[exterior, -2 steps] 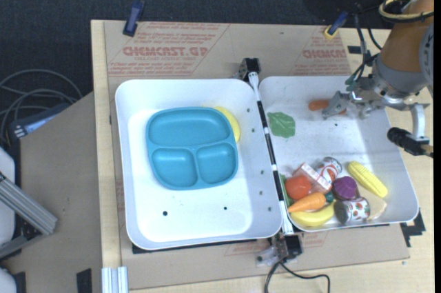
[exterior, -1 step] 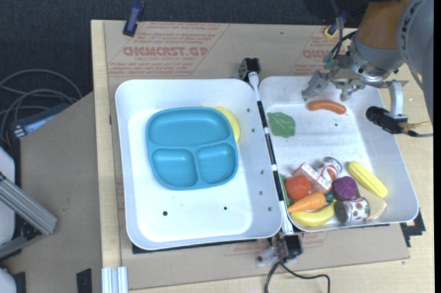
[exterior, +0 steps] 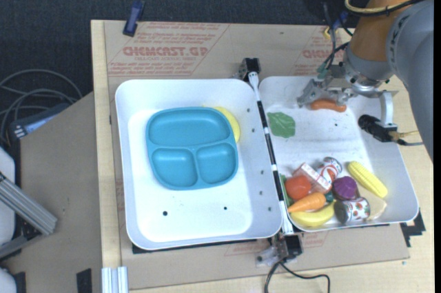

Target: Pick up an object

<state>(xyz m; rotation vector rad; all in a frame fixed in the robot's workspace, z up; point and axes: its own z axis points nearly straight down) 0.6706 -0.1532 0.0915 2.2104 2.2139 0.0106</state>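
Though partly covered by the gripper, reads as an orange-red piece, long and low, smooth, no markings to be made out. Lying on the floor of the right bin, at its far end, right under the gripper and touching it or nearly so. Cannot tell whether the gripper is apart, together or clamped on anything.

Just left and a little nearer: a green leafy piece, close to the wall between the bins, apart from the orange-red piece. Nothing on top of the orange-red piece but the gripper itself.

Crowded at the near end of the same bin, well apart from the gripper: a red tomato, a carrot, a banana, a purple piece, a long yellow piece, and two small cans with red and white labels, too small to read.

In the left bin: a blue divided plate, with a yellow thing peeking out at its far right edge.

Under both bins, a brown board printed in red, "CHEMCAST GP" legible at the far left; finer print below unreadable. On its far left corner, a small blue thing.
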